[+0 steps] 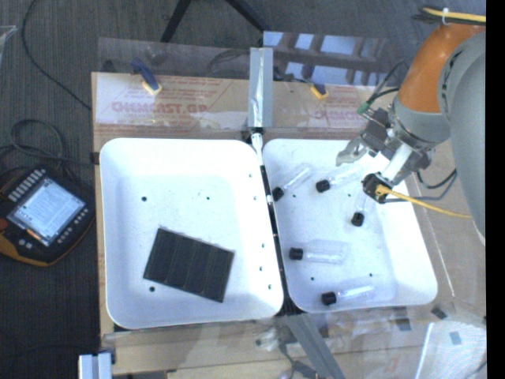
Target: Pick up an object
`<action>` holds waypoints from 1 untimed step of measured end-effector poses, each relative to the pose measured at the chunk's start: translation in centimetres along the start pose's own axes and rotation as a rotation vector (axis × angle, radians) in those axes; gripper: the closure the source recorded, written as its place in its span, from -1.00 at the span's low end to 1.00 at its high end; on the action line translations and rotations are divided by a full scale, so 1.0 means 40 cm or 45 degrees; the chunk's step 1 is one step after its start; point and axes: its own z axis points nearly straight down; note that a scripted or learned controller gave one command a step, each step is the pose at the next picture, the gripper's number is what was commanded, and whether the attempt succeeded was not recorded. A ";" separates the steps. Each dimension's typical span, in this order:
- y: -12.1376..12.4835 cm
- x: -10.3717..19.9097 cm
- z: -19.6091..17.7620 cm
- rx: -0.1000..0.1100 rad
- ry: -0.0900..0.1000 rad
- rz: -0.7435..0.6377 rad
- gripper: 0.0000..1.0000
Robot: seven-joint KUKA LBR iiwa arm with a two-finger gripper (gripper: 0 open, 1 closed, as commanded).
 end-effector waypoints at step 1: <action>0.051 0.114 0.312 -0.011 0.006 0.043 -1.00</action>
